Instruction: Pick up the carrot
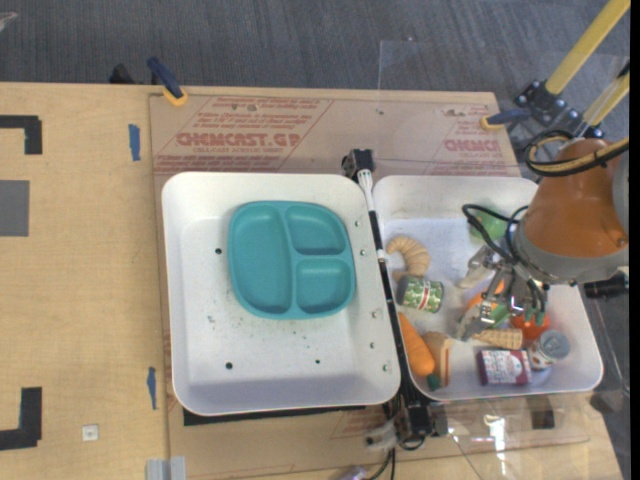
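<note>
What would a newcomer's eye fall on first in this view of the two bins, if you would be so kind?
First, the teal plastic divided plate, lying alone in the middle of the left white bin. Next, the grey arm with its orange band, reaching into the right white bin, with its tool low over a clutter of small items. The orange carrot lies apart from the tool, along that bin's left wall near the front corner.

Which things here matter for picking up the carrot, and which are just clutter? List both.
Belongs to the job:
carrot, at the right bin's left wall
tool, low over the right bin

Just lying about:
teal divided plate in the left bin
small can
croissant
maroon packet
</note>
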You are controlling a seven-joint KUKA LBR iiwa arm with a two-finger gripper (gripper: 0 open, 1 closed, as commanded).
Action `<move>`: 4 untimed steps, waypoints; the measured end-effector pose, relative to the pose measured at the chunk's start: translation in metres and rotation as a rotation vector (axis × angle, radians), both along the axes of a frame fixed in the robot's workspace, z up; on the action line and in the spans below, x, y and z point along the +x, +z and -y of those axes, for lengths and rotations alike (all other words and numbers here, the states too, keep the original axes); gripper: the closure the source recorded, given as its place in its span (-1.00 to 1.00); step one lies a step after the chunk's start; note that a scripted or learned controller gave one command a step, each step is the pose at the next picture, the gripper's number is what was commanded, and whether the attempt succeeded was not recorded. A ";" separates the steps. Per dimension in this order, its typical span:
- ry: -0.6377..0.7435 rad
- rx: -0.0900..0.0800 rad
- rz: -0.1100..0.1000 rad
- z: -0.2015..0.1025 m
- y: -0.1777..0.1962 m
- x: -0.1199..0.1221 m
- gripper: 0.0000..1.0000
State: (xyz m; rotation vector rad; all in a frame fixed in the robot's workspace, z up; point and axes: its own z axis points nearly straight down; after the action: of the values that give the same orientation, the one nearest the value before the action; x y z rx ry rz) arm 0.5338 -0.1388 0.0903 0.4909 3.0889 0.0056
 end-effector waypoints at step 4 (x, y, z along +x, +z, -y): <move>0.111 -0.002 -0.008 -0.065 0.118 -0.040 -1.00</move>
State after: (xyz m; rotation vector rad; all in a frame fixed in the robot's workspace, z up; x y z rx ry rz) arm 0.4941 -0.0739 0.2081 0.3199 3.1193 0.0023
